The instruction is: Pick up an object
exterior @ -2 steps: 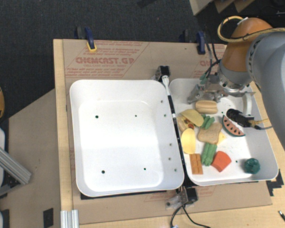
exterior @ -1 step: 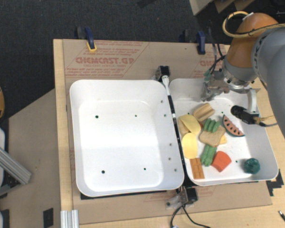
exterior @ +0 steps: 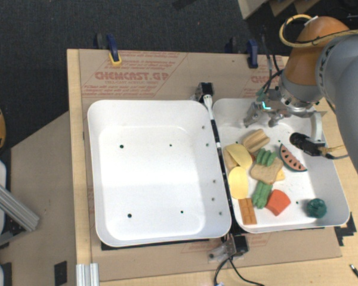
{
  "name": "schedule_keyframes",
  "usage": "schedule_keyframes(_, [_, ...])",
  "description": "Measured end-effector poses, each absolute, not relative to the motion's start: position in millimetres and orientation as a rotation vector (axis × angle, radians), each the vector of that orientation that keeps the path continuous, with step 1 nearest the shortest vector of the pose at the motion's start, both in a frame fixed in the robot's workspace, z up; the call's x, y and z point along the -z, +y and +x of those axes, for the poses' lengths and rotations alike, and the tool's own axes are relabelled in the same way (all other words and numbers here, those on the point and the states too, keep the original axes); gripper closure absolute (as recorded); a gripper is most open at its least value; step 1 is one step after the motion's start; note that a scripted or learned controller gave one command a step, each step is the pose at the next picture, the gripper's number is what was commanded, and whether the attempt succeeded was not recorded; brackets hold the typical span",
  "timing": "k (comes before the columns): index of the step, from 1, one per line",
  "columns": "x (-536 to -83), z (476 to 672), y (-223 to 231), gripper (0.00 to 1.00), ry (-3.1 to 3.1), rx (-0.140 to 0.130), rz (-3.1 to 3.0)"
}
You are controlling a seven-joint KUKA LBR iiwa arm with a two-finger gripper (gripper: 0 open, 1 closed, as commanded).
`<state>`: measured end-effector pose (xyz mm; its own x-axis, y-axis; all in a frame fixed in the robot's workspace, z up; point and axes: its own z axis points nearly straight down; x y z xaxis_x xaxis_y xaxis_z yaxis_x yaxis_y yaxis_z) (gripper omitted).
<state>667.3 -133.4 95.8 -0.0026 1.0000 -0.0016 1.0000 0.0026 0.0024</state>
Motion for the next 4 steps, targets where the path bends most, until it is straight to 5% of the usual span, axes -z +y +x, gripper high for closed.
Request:
schedule_keyframes(1, [-83.9,603.3,-92.3,0.00,2.227,0.004,2.226])
schedule_keyframes(2, [-95.7,606.5,-94.9,1.00,2.219,-0.001,2.222])
schedule_keyframes(3, [-94.9,606.2,-94.9,0.00,2.219,0.000,2.223])
schedule_keyframes(4, [-84.5,642.6,-102.1,0.00,2.222,-0.001,2.218])
